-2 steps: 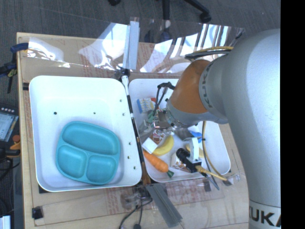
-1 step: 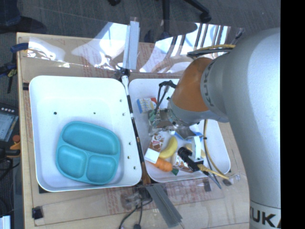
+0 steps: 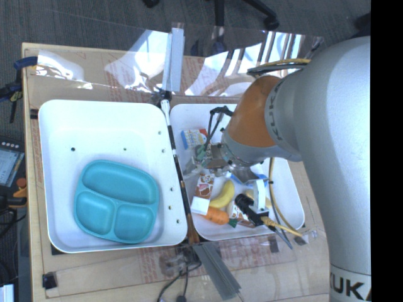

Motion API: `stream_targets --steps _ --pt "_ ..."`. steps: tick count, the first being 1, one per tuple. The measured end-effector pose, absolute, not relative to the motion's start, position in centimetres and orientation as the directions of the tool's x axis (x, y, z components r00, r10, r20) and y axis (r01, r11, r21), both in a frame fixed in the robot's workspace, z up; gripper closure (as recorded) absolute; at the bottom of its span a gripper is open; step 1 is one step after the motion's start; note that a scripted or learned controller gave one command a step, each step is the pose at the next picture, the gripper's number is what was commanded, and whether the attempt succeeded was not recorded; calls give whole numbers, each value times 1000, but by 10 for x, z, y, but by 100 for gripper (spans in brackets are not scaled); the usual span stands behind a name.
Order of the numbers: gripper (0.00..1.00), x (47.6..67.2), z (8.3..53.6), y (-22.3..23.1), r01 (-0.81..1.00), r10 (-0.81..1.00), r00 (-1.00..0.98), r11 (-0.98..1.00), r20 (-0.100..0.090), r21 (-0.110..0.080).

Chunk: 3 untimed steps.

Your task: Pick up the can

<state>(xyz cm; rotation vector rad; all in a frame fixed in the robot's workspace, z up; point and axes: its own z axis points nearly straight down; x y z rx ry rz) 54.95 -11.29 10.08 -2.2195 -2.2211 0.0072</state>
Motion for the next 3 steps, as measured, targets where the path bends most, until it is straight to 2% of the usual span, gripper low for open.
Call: stream_targets --steps 1,2,3 --pt "0 491 92 -118 993 993 -121 121 -4 -2" --pt "100 492 101 -116 992 992 -129 129 0 -2" --pt "100 476 191 -50 1000 1000 23 -23 1 -6"
